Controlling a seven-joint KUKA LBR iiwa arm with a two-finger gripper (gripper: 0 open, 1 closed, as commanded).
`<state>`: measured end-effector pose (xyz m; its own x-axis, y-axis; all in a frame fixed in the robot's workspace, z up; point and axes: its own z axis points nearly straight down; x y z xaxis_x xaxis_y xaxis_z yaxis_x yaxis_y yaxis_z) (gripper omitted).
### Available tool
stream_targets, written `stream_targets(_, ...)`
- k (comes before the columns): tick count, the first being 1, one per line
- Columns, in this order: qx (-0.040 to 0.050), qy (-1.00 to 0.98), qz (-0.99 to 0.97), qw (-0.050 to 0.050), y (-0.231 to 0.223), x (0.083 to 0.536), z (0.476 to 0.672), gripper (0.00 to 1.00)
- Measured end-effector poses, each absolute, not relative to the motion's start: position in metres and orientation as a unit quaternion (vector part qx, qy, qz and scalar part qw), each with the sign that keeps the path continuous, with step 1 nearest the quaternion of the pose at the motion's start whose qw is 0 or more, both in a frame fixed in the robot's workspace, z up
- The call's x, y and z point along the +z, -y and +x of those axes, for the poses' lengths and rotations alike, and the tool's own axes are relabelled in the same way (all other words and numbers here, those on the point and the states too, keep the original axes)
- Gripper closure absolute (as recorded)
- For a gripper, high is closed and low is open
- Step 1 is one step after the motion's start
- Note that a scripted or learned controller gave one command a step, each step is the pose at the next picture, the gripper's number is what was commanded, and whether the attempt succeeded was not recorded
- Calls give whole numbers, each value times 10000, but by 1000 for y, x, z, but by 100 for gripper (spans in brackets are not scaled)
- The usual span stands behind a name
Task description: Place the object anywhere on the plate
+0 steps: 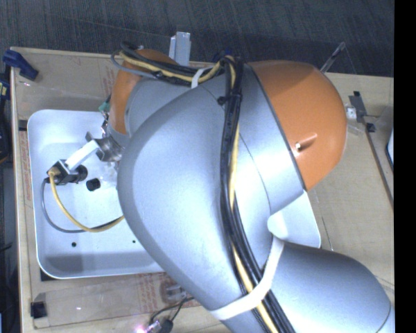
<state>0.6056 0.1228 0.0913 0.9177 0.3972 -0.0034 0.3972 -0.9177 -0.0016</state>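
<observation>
Grey arm [215, 186] bent over white bin [41, 134], presumably to pick; pincer [109, 146] state cannot be told; small black object [92, 184] just beside it.

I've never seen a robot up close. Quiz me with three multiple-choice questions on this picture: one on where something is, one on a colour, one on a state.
1. Where does the small black thing lie?
A. in the left white bin
B. on a plate
C. on the dark carpet

2. What colour is the big rounded cap on the arm?
A. green
B. orange
C. blue

3. How is the arm posed?
A. folded away to one side
B. standing straight up
C. bent low over the bench

Answers: 1 A, it sits on the bin's white floor. 2 B, the cap is orange against the grey shell. 3 C, the arm's bulk hangs over the bench and part of the bin.
</observation>
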Motion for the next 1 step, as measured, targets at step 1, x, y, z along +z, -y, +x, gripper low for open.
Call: stream_targets(1,30,4645,-8856,26,-92,191,557,100)
